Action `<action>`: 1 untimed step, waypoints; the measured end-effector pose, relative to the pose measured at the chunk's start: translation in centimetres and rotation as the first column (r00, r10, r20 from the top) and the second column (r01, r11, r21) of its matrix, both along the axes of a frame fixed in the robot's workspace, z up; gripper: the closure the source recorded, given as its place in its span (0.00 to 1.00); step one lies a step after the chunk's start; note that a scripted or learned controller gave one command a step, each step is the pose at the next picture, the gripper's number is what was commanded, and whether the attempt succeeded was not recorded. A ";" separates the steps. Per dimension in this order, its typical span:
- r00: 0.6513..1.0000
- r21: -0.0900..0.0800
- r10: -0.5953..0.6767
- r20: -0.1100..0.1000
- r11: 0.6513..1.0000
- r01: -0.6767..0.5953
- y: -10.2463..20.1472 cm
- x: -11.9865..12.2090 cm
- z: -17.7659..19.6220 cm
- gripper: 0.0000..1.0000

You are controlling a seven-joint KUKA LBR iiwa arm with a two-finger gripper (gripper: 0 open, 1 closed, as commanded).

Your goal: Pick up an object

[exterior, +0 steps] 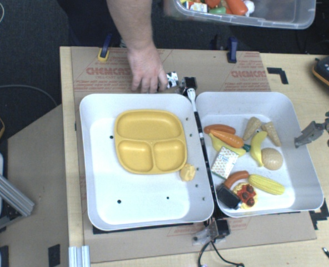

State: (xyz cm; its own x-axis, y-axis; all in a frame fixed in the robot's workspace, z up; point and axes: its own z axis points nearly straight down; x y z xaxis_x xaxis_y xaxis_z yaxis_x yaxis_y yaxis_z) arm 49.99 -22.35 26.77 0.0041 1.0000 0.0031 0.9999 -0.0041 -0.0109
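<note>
The left white bin [98,204] holds a smooth yellow three-compartment plate [150,141] and a small yellow lump [188,173]. The right bin [303,182] holds plastic toy food: carrot [223,135], banana [257,147], knobbly corn cob [266,184]. The pincer [312,133] hangs open and empty above the right rim.

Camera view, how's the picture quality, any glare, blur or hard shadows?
Camera view: light is even and soft, with faint shadows under the yellow tray and along the bin rims; the left white bin looks bright but not blown out; the claw at the right edge looks slightly soft; the toy food is sharp.
</note>
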 end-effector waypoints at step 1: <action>1.000 -0.004 0.004 0.011 1.000 -0.004 0.0 0.2 0.6 0.00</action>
State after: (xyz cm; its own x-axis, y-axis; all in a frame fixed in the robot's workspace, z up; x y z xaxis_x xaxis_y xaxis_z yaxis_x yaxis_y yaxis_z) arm 50.22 -22.30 27.33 0.0001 1.0000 -0.0005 1.0000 -0.0001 0.0001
